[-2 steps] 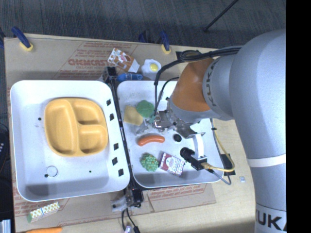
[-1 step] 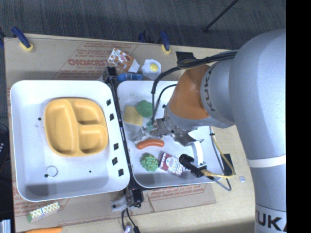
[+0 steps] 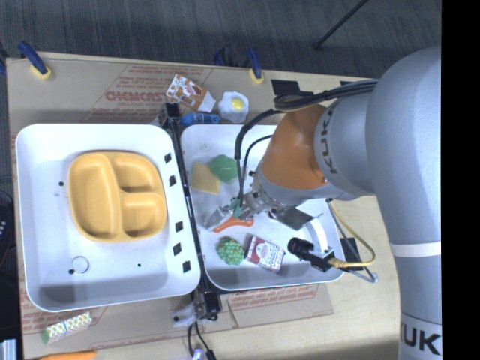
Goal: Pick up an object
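Right bin (image 3: pixel 225 280): orange tool (image 3: pixel 238 220) lies just under gripper (image 3: pixel 241 203)

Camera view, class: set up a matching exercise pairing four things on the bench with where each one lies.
Things:
1. yellow divided tray
2. green broccoli toy
3. yellow wedge
4. small carton

Places:
A. right bin, near its front edge
B. on the cardboard behind the bins
C. left bin
D. right bin, beside a green block

Pairs: 1-C, 2-A, 3-D, 4-B
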### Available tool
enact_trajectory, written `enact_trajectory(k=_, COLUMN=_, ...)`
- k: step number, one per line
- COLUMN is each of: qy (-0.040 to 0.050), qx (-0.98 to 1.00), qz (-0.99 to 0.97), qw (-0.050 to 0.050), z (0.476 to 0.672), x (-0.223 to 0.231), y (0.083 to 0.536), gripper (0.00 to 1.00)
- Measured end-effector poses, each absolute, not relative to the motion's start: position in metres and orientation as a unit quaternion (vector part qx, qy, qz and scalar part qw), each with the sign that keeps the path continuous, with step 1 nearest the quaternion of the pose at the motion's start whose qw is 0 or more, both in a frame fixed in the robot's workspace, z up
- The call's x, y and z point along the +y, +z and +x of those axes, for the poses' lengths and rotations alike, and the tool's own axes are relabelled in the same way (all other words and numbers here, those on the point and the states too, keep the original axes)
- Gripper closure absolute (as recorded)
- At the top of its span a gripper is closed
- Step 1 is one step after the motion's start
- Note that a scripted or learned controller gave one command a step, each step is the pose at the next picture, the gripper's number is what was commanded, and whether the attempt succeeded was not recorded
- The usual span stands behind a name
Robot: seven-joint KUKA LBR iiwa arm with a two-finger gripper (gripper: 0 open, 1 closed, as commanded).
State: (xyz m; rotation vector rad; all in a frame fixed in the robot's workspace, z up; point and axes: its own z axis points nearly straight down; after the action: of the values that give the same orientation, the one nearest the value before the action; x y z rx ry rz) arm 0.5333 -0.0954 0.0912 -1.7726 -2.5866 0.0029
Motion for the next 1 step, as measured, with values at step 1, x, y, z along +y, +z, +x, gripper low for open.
enact_trajectory(k=1, qy=0.0016, qx=-0.709, qz=-0.705, qw=0.004, z=0.5196, x=-0.1115, y=0.0909, gripper=0.00)
